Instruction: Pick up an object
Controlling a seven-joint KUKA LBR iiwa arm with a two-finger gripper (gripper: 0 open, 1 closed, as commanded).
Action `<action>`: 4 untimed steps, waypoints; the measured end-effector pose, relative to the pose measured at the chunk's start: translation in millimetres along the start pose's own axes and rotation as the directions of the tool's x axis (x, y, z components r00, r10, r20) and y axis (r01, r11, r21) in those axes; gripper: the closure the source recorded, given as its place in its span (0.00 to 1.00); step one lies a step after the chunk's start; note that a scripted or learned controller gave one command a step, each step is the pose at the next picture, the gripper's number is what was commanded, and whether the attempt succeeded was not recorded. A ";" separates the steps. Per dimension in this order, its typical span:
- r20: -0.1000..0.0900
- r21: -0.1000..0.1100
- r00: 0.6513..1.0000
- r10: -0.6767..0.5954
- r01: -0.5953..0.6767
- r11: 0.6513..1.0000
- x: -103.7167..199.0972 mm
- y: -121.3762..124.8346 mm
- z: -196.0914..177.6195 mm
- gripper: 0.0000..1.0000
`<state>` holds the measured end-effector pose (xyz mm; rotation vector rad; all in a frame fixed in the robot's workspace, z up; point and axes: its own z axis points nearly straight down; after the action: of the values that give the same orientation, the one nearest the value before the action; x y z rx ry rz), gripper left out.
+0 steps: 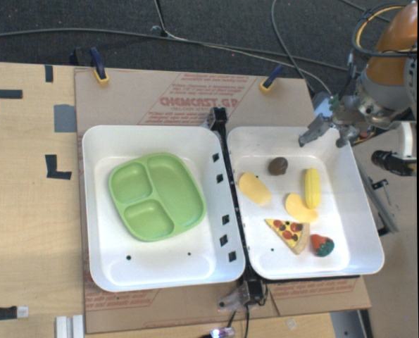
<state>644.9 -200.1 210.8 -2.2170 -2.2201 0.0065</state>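
Observation:
The right bin (255, 143) holds several toy foods: a brown round piece (277, 165), a corn cob (311, 187), a yellow lump (254, 188), a yellow piece (298, 207), a pizza slice (288, 232) and a red strawberry (322, 246). My gripper (326, 134) hangs over the bin's far right corner, above and to the right of the brown piece. Its two dark fingers (310, 134) stand apart, with nothing between them.
The left bin (96, 189) carries a green divided plate (157, 196). A black hinge strip (224, 189) runs between the bins. Cables (294, 55) lie on the dark floor behind, and clamps (98, 71) hold the cardboard base.

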 end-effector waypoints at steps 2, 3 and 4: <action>0.001 -0.003 1.000 0.000 0.000 1.000 -4.9 -0.8 116.6 0.00; 0.002 -0.005 1.000 -0.002 0.002 1.000 -4.5 -0.1 104.3 1.00; 0.001 -0.010 1.000 0.000 0.000 1.000 -10.9 0.6 43.2 1.00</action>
<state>645.3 -211.0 167.6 -2.2229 -2.2256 -0.0029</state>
